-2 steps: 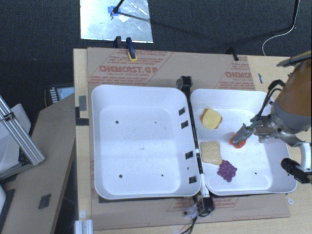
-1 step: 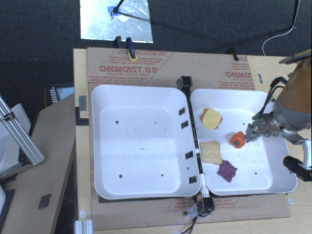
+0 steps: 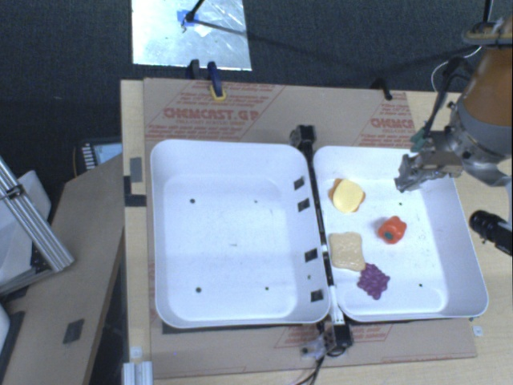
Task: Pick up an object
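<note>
The right bin (image 3: 461, 239) serves as the landmark, and all 4 candidates lie in it. A yellow piece (image 3: 348, 196) sits in its upper left part. A red-orange piece (image 3: 392, 230) with a dark top lies near its middle. A tan slice (image 3: 347, 251) rests against its left wall, and a purple cluster (image 3: 373, 280) sits just below and right of that slice. The left bin (image 3: 232, 231) stands beside it on the worktop (image 3: 337, 107).

The claw (image 3: 407, 176) hangs over the upper middle of the right bin, between the yellow piece and the red-orange piece, and holds nothing. Whether its tips are spread or closed I cannot tell, as they blur against the white floor.

The step in hand looks like choosing and approaching a target. The red-orange piece seems the better choice: it stands apart from its neighbours and is compact. To do it well, centre the claw over it before descending, straddle it evenly, and keep away from the bin's walls. The tan slice lies flat and would likely slip.
</note>
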`<state>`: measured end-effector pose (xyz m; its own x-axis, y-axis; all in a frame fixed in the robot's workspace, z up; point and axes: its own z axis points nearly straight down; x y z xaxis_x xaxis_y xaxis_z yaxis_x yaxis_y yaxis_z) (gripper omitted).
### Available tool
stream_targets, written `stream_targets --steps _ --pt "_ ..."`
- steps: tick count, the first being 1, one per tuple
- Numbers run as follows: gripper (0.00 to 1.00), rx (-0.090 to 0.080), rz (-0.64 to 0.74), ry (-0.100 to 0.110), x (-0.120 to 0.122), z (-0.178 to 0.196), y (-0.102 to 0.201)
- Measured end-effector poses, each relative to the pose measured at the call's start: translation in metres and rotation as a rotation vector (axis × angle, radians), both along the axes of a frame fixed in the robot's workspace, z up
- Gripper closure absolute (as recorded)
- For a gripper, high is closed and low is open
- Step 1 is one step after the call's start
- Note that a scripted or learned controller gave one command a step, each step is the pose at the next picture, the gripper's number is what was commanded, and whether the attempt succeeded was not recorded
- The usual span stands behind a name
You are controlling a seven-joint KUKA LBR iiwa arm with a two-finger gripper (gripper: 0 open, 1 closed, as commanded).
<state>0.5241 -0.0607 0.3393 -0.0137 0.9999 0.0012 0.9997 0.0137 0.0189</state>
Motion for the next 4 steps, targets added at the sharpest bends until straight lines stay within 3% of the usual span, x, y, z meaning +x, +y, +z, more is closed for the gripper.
stream_targets --steps 1,2,3,4 --pt "1.0 0.002 0.0 0.014 0.004 0.02 0.082" --pt "1.0 0.001 -0.004 0.014 -0.002 0.053 0.145" --pt "1.0 0.003 -0.001 0.016 -0.031 0.073 0.219" --pt "1.0 0.007 -0.001 0.006 -0.016 0.178 0.3"
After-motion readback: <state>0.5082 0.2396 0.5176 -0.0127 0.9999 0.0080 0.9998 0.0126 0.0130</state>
